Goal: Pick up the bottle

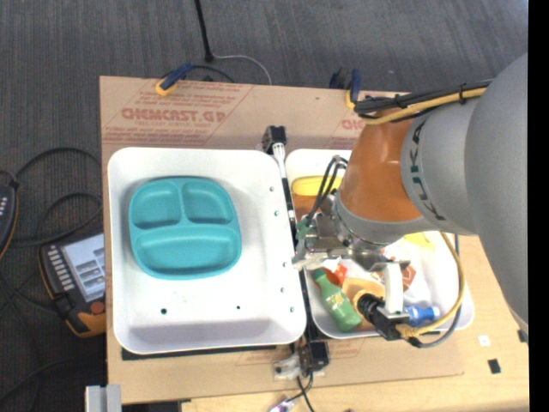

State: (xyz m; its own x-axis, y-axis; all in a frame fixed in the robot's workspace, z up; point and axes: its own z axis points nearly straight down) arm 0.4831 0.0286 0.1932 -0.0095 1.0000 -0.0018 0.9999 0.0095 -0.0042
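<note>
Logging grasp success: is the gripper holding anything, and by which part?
Cannot tell; the arm covers the gripper. The green bottle lies in the right bin beside it.

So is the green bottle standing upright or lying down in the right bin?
Lying down. The green bottle rests on its side, at a diagonal, among other items in the right bin, not lifted.

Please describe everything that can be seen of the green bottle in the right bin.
The small green bottle of plastic-looking material lies on its side in the right shallow white bin, near its front left corner, diagonal, red cap end toward the back left. A yellowish band crosses its middle. The grey and orange robot arm hangs above it; contact is unclear.
</note>
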